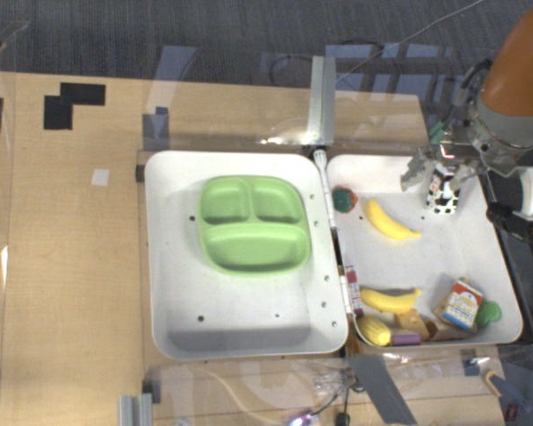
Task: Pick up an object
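Note:
My gripper (441, 195) hangs over the back right part of the right bin (480, 256), below the orange band of the arm. Its tip looks black and white from here. A yellow banana (391, 221) lies just left of it, apart from it. A small green and red ball (343, 200) rests by the bin's left wall. At the front of the bin lie a second banana (392, 300), a yellow piece (375, 331), a small printed carton (460, 307) and a green ball (489, 312). Nothing shows plainly held in the gripper.
The left bin (173, 264) holds a green divided plate (251, 223). A metal divider (333, 238) runs between the two bins. A brownish item (411, 325) lies among the front clutter. Cables hang behind the right bin near the arm.

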